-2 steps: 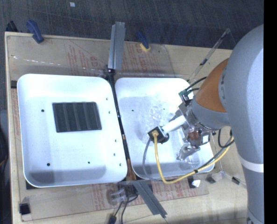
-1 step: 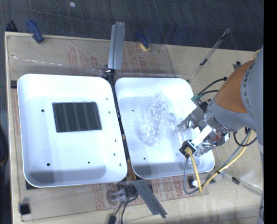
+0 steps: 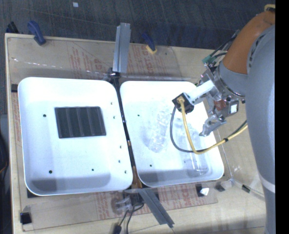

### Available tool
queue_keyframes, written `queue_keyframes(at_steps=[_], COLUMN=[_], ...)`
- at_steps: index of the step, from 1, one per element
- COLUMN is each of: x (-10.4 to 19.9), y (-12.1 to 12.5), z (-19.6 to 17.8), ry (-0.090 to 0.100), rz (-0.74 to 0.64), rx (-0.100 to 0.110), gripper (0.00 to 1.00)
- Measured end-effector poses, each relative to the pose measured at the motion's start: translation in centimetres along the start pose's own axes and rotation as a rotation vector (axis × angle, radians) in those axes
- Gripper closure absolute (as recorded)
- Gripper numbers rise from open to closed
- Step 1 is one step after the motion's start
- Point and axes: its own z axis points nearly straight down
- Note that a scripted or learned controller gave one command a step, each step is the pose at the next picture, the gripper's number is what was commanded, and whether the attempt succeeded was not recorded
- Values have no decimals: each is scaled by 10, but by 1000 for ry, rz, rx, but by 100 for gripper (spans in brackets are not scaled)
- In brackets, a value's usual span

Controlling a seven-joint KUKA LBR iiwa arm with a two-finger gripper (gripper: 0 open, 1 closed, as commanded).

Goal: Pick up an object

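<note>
The arm hangs over the right bin [image 3: 134, 169], its pincer [image 3: 208, 127] low near that bin's right wall, and whether it is clenched or released I cannot tell. A yellow cable [image 3: 183, 130] loops down over the bin floor. Clear plastic objects [image 3: 156, 130] lie mid-bin, another clear piece [image 3: 197, 165] sits by the near right corner, both apart from the pincer. The left bin [image 3: 32, 179] carries a dark ribbed panel [image 3: 80, 122], open white floor all round it. Faint red print on the bench [image 3: 17, 57] is unreadable.
</note>
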Motion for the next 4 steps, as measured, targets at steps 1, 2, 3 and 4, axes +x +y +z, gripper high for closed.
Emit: queue_keyframes(at_steps=[1, 2, 3, 4], x=[-33, -33, -44, -11], y=[13, -50, -12, -121], z=[-5, 14, 81, 35], ry=[-3, -4, -4, -1], rz=[-351, 14, -541, -214], rx=[2, 3, 3, -1], gripper=[0, 0, 0, 0])
